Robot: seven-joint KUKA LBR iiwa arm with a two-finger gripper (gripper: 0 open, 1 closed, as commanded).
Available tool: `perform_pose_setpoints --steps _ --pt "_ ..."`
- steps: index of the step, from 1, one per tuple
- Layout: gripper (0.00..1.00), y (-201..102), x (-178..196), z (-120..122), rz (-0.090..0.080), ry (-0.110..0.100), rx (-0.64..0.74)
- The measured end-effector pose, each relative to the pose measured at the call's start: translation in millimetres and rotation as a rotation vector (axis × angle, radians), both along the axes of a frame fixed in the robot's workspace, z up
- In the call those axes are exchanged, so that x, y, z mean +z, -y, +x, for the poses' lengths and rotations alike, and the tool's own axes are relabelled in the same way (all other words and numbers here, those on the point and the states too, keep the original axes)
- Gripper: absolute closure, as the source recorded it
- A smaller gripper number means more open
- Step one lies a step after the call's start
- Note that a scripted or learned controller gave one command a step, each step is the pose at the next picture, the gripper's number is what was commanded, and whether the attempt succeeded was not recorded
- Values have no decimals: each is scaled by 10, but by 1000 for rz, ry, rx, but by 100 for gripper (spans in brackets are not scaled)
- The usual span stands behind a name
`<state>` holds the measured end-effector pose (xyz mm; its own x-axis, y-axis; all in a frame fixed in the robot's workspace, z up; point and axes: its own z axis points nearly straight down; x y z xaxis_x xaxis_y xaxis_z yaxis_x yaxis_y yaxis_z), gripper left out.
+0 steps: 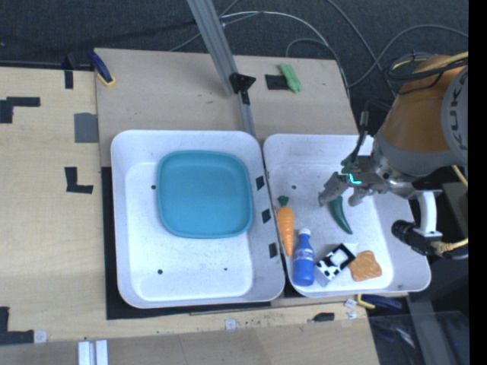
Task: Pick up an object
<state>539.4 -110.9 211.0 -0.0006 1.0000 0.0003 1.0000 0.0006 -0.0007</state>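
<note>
Dark green, a curved pepper-like piece lies in the right bin, just below the gripper, whose spread fingers hover above it, gripping nothing. Beyond the pepper toward the bin's front sit a carrot, blue bottle, black-and-white block and orange lump.

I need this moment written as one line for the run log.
gripper: over right bin, above green pepper | nothing seen held | carrot, blue bottle at bin's left | blue plate in left bin
</note>
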Motion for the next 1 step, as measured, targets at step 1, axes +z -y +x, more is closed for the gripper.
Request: perform_pose_setpoints --steps 1 --pt "0 0 0 0 0 0 0"
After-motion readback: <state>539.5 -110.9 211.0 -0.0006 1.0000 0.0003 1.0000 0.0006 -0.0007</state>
